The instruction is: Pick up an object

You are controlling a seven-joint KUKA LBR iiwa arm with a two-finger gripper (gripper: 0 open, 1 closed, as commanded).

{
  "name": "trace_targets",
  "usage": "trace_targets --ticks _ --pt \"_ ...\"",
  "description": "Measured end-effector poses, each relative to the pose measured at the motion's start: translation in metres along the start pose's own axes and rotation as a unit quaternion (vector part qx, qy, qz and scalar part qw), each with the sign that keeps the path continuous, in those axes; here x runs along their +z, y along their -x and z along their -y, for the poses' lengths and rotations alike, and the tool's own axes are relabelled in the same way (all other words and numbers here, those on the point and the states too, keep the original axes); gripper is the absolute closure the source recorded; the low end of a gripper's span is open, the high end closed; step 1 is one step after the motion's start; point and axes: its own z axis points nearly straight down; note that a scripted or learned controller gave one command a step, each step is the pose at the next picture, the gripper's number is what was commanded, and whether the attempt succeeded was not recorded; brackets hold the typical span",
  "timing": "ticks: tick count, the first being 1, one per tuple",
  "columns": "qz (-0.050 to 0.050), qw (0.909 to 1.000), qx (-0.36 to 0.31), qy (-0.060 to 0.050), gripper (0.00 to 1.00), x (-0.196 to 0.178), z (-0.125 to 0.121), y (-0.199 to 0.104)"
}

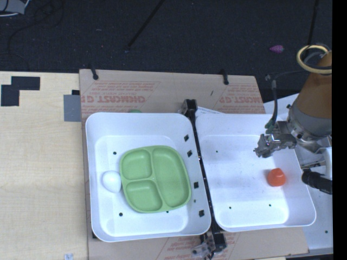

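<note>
A small orange-red object (pixel 276 177) lies in the right bin (pixel 238 210), near its right side. My gripper (pixel 264 147) hangs over the same bin, up and to the left of the orange object and apart from it. Nothing shows between its fingers. In the left bin (pixel 103 129) a green divided plate (pixel 155 178) lies flat, with a white egg-shaped object (pixel 111 181) touching its left edge.
The two bins meet at a black clamped divider (pixel 198 167). They rest on a cardboard sheet (pixel 162 91) over a pale wooden bench. The arm's orange band and grey body (pixel 317 99) fill the right edge above the right bin.
</note>
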Motion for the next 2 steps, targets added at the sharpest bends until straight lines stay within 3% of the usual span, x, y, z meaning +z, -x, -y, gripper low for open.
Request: trace_targets --ticks 2 --pt "-0.002 1.0000 -0.002 -0.004 1.00 0.019 -0.019 -0.103"
